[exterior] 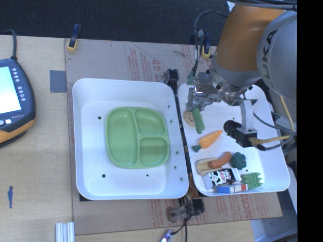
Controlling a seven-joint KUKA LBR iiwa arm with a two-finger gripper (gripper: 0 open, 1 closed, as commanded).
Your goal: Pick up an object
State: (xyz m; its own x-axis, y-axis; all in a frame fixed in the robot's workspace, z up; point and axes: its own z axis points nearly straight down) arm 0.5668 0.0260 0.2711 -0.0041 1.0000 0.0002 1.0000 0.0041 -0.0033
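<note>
My gripper (194, 105) is low over the near-left part of the right bin (275, 153), close to the wall it shares with the left bin. A green cucumber-like stick (198, 122) has its top end right under the gripper tip and slants away toward the bin's middle. Whether it is gripped or just lies there I cannot tell. A tan round piece (189, 118) sits against the stick's left side. An orange carrot (211, 139) lies just below them.
The right bin also holds a sausage (221, 160) on a bread slice (206, 166), a broccoli (238, 160), a cow-print carton (222, 177), a red-blue box (230, 188) and green leaves (252, 179). A green divided plate (137, 136) lies in the left bin (88, 135).
</note>
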